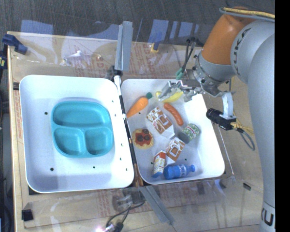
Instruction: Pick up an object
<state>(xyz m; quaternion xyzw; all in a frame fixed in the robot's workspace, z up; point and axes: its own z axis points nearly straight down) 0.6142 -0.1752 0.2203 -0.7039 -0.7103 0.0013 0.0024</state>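
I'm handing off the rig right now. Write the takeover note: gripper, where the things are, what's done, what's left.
Gripper: low over the far end of the right bin, right by a yellow item. Whether anything sits between its fingers cannot be told.
Right bin holds: carrot, sausage, two patterned blocks, small pizza, grey-green can, blue bottle, small tube.
Left bin: blue divided tray.
Done: no item visibly lifted.
Left: close on one item, lift it, confirm the grip.
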